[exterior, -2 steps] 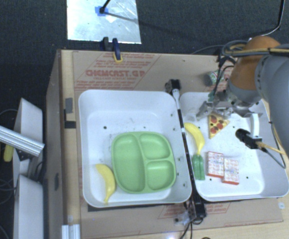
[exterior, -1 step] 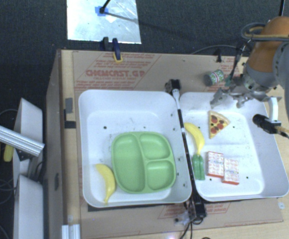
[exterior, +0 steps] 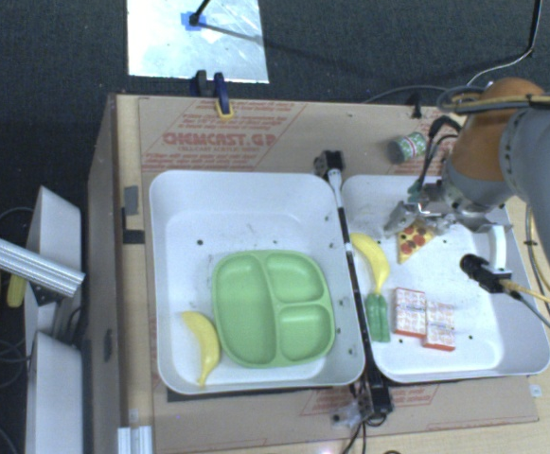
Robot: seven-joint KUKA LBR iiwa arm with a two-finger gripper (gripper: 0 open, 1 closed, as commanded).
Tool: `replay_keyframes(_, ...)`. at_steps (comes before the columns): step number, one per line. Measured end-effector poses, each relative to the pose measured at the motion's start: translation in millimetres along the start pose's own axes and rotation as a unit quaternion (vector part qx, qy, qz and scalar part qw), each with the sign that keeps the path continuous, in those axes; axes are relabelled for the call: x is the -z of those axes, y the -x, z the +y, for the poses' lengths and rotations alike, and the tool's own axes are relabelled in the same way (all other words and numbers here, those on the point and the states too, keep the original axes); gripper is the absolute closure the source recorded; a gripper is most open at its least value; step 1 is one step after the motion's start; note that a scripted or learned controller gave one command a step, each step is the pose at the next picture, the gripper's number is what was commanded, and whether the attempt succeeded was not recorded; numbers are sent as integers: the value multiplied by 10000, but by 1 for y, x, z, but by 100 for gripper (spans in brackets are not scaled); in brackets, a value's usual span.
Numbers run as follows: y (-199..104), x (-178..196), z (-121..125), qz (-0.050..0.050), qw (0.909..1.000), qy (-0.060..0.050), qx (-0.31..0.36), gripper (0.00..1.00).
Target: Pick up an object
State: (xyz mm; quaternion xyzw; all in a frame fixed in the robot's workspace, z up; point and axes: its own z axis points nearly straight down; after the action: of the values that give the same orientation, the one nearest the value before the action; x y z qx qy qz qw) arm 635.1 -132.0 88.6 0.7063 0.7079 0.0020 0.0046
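Claw [exterior: 409, 218] sat low in the R bin [exterior: 487, 353], just above a red-yellow pizza toy [exterior: 413, 243]; couldn't tell if it was open or closed. Near the toy, by the bin's L wall, lay a banana [exterior: 374, 258], w/ a green stick [exterior: 379, 316] & patterned box [exterior: 425, 318] below. L bin [exterior: 256, 206] held a green plate [exterior: 275, 307] & 2nd banana [exterior: 202, 344].

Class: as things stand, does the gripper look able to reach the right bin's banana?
Probably yes: the banana lies uncovered with the gripper close by, though the bin wall crowds it.
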Motion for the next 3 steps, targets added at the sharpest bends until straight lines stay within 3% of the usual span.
replay_keyframes(1,1,13,2,-11,10000,38,5,100)
replay_keyframes(2,12,76,-74,13,10000,-36,-8,100)
replay_keyframes(3,11,75,-74,18,10000,-41,-5,0)
